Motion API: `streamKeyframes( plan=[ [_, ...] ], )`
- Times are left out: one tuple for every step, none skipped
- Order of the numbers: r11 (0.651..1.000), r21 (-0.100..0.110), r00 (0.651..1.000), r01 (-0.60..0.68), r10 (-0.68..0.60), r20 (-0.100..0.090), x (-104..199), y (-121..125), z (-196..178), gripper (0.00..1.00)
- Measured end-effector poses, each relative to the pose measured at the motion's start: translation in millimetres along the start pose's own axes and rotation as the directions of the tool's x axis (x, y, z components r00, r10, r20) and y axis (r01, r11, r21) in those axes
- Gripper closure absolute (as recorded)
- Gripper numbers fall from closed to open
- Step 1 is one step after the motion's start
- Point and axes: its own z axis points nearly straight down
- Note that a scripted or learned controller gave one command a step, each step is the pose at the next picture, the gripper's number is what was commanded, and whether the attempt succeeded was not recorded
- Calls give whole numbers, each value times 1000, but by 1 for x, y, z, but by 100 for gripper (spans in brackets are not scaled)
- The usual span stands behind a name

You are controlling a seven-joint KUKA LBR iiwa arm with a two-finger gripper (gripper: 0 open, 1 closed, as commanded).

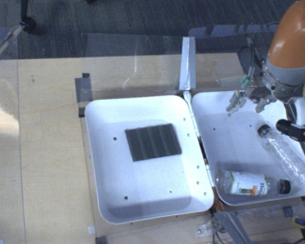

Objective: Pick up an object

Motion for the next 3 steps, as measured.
streamKeyframes(
  plan=[
    [989,-1,989,-150,150,1,-95,-24,30,0],
    [998,-10,998,-67,67,3,-93,-33,141,0],
    [998,-16,998,-65,65,3,-92,-31,129,100]
  ],
)
